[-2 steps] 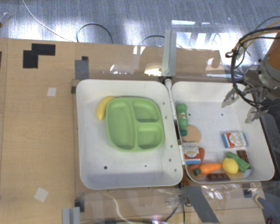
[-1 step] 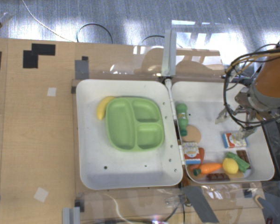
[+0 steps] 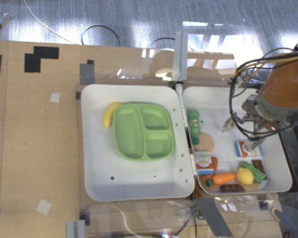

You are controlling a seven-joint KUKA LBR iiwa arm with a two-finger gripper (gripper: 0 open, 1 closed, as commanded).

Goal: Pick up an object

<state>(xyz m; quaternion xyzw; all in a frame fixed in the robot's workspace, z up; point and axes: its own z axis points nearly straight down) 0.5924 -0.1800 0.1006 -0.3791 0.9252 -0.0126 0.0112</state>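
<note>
Down in the lower right of the frame, the right bin [image 3: 283,182] holds the pile of small things: a lemon [image 3: 245,176] touching a green leafy piece [image 3: 254,168], a carrot [image 3: 223,179] just left of them, a dark bar [image 3: 232,187] below the carrot, a small red-and-white packet [image 3: 204,161], a tan disc [image 3: 204,142], a green bottle [image 3: 192,119] against the bin's left wall, and a white-and-blue carton [image 3: 246,148]; the gripper [image 3: 253,124] hangs over the bin's upper right, just above that carton; whether its claw is open or closed cannot be told, and nothing shows between its tips; the left bin [image 3: 134,182] carries a green divided plate [image 3: 142,131] with a banana [image 3: 110,114] at its upper left edge.
</note>
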